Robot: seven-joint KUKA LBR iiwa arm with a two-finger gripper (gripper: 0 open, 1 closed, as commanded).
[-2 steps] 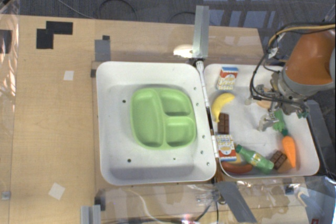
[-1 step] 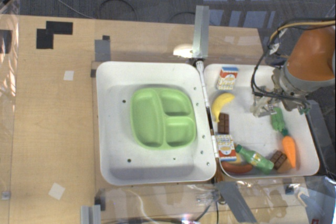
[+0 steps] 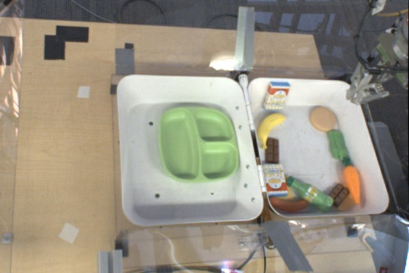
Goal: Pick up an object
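Cartons (image 3: 277, 95) numbered two, banana (image 3: 270, 128) one, while gripper (image 3: 366, 89), its state indiscernible, hung over right bin's (image 3: 377, 169) far-right corner

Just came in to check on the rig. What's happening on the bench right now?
The arm's end effector sits at the upper right corner of the right bin, holding nothing that can be seen. That bin holds toy food: a banana, a carrot, a green bottle, two small cartons and a round cookie. The left bin holds a green divided tray. Nothing is picked up yet.
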